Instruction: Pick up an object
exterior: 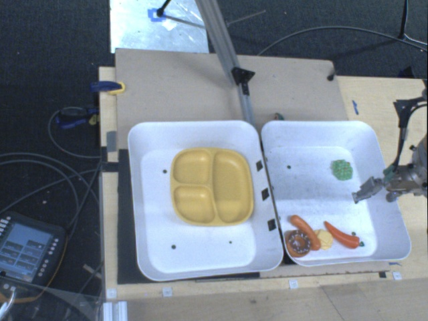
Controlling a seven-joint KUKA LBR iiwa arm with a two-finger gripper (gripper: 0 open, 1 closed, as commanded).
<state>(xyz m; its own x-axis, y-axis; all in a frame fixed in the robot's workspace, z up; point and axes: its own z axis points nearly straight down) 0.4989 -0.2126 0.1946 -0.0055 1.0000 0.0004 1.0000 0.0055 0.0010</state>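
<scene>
Grey gripper is seen low over the right bin near its right wall, nothing held, finger spread too blurred to be told, so the approach seems in hand and a descent onto the nearby green piece is called for.
</scene>
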